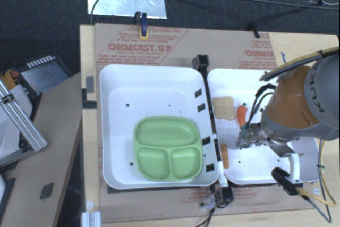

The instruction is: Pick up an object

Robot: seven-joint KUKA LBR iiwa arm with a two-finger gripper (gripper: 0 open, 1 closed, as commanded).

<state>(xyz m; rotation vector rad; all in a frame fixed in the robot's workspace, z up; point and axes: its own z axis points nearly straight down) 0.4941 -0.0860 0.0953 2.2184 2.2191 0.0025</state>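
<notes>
Dark carpet surrounds your bench [159, 42], which is covered in printed cardboard and bears two white bins side by side. Your gripper [247, 138] hangs low over the right bin [255, 173], reaching in from the right; you cannot tell from this angle whether it is released or clenched. Just to its far side lies a small orange carrot-like piece [242, 113], and left of that a tan block [223, 107]. Near the bin's left wall you have a thin orange-brown stick [224, 156]. Over in the left bin [122, 93] sits a green divided tray [168, 147], toward the near side.
</notes>
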